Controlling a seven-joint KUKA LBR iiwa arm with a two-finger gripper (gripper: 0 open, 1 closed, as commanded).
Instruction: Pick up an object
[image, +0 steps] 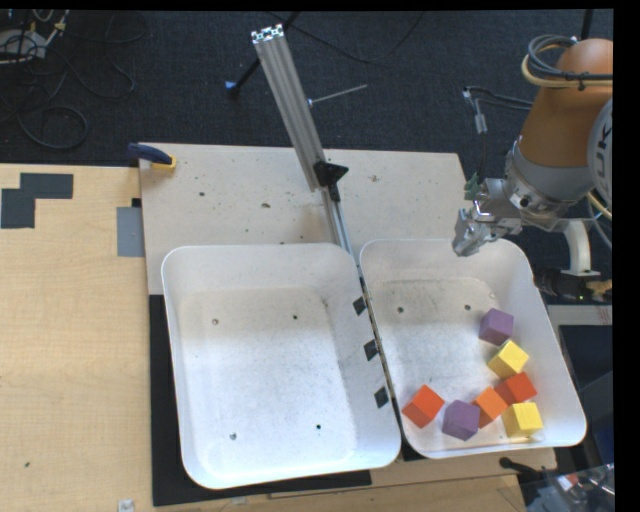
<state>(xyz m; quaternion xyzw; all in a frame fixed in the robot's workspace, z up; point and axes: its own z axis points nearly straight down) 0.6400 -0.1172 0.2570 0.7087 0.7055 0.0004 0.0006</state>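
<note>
Here the pincer (470, 240) is hanging over the far rim of the right bin (440, 262), at the end of the grey arm (565, 120) with its orange band; whether it is spread or pressed together cannot be told from this angle, and nothing is showing between its tips. Well below and to the right of the pincer, the blocks are lying in the bin's near right corner: a purple block (496, 325) nearest the pincer, then a yellow block (510, 357), a red block (519, 387), an orange block (490, 403), a second yellow one (523, 420), a second purple one (461, 419) and a red-orange one (424, 405). Left of the pincer the left bin (190, 300) is sitting on the pale surface (230, 190), a slanted aluminium rail (290, 90) is rising between the bins, and a blue-and-yellow clamp (152, 156) is gripping the surface's far left corner. Beyond, cables are trailing across dark carpet (400, 60).
</note>
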